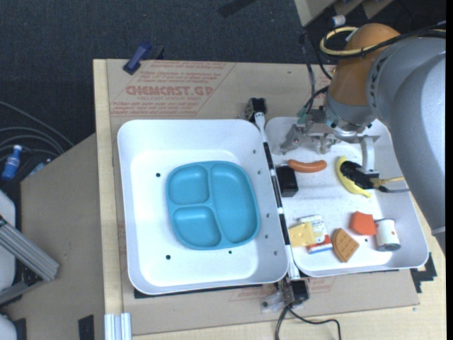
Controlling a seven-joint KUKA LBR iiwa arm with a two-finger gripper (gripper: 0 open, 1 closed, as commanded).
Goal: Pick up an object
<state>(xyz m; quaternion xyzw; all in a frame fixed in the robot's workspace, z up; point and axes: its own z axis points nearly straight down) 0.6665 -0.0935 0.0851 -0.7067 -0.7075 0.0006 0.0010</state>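
**Two Bins: One Plate on the Left, Small Foods on the Right**

In the left bin (pixel 134 190): a single blue divided plate (pixel 212 204), three compartments, lying flat near the middle, nothing on it.

In the right bin (pixel 320 200): a scatter of small items, all resting on the floor of the bin.
- Toward the back, a sausage (pixel 306 166), lying crosswise.
- Just in front of it, against the wall shared with the left bin, a black block (pixel 287 180).
- To the right of the sausage, a yellow banana (pixel 352 176), curved, apart from the sausage.
- Nearer the front, an orange wedge (pixel 363 223) with a small white can (pixel 386 234) just beside it on the right.
- At the front left, a yellow cheese piece (pixel 304 232), a thin red piece (pixel 320 248) touching its front edge, and a brown cracker (pixel 345 244) close by on the right.

Reaching in from the right, the grey arm (pixel 407 83) with its orange band (pixel 361 62). Gripper (pixel 310 139) over the back of the right bin, just behind the sausage and well apart from the front items. Open or closed: cannot tell from this angle.

Outside the bins, on the bench (pixel 170 91): a small blue clip (pixel 136 59) at the far left corner.
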